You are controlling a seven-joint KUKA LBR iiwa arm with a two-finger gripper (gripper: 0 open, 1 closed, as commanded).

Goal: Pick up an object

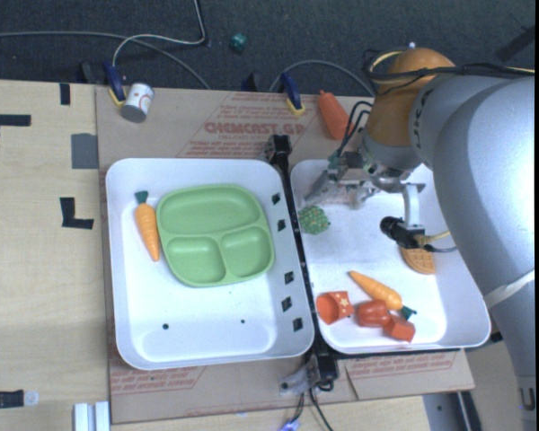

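My gripper (338,185) hangs over the far left part of the right bin (449,326), on the grey arm that reaches in from the right. Just below and left of it, a small green broccoli piece (313,220) lies on the bin floor next to the divider, apart from the gripper. Nearer the front of this bin are an orange carrot (375,287), a red-orange piece (333,307) and two red pieces (373,312) (401,329). At the bin's right side, partly under the arm, a tan waffle-like piece (419,260) shows.
The left bin (126,312) holds a green divided plate (217,233) and a small carrot (146,226) beside it. Beyond the bins, on the cardboard, lie an orange carrot-shaped toy (332,115) and a white can (137,100). Clips hold the divider between the bins.
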